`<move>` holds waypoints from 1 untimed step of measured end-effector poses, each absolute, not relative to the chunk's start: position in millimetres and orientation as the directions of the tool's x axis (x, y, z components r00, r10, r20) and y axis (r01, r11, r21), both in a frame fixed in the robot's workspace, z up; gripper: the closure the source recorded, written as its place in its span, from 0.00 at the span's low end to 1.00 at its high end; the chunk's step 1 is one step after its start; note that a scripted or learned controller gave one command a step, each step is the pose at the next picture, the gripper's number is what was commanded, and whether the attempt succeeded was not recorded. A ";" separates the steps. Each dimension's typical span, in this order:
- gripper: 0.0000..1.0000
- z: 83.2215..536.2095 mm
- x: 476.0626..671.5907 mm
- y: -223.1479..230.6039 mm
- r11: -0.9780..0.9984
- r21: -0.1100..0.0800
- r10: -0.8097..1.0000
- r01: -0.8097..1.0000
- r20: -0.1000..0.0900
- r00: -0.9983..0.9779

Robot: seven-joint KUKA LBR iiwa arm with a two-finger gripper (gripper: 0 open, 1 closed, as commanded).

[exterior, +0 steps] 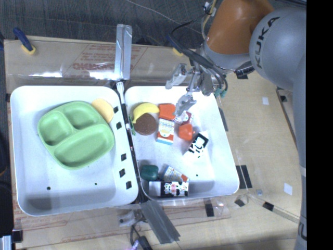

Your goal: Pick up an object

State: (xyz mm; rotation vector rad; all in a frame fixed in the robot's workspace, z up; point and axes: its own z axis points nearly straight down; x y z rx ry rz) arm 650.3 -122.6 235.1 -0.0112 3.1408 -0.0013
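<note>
1. Hovering with the pincer (184,104) over the far part of the right bin (229,163); whether wide or narrow cannot be told from this slant, and no object seen held.
2. Judging the step as the approach: target not yet chosen by contact, so lining up comes first.
3. Taking stock of candidates:
   - orange carton (166,111) just left of the pincer;
   - juice box (165,130) below-left of it, touching that carton;
   - red lump (186,132) right beneath it in the picture;
   - black-and-white box (197,144) a little further toward the near side;
   - brown ball (145,124) and banana (146,109) further left, pressed together;
   - dark green piece (149,172) and cow-print carton (174,188) well away at the near wall.
4. Favouring the red lump or the black-and-white box: closest to the pincer, with some bare floor around them.
5. Avoiding the orange carton and juice box pair; likely to shove one while closing on the other.
6. Descending straight, centred on the target, closing only once low enough to straddle it.
7. Lifting slowly and checking for something actually caught before moving off.
8. Leaving the green plate (78,132), far left in the other bin, alone.
</note>
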 end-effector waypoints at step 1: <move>0.00 104.2 598.0 -118.3 0.945 0.002 -0.326 -0.326 0.003 -0.945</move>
